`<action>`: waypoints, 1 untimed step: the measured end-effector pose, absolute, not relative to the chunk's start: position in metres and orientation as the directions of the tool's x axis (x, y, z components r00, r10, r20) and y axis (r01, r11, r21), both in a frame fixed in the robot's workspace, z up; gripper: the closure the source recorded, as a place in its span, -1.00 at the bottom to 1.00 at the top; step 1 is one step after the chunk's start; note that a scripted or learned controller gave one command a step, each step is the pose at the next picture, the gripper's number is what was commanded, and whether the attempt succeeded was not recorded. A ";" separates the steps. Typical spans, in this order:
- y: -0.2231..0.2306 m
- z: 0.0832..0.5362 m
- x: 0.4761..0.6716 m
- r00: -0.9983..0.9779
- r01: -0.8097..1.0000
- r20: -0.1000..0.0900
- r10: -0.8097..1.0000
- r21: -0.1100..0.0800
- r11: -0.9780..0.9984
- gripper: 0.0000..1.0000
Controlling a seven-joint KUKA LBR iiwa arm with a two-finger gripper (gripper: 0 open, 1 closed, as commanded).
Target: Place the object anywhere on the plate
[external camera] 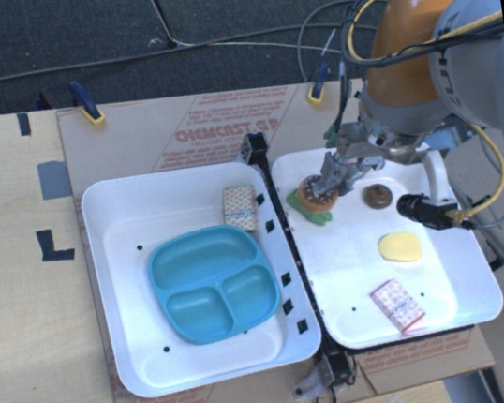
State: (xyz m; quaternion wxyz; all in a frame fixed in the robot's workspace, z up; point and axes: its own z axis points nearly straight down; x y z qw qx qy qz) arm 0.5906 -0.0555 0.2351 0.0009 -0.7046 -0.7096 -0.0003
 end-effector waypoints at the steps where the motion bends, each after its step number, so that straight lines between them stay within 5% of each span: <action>1: -0.010 0.225 0.585 -0.004 1.000 0.000 1.000 -0.003 0.004 1.00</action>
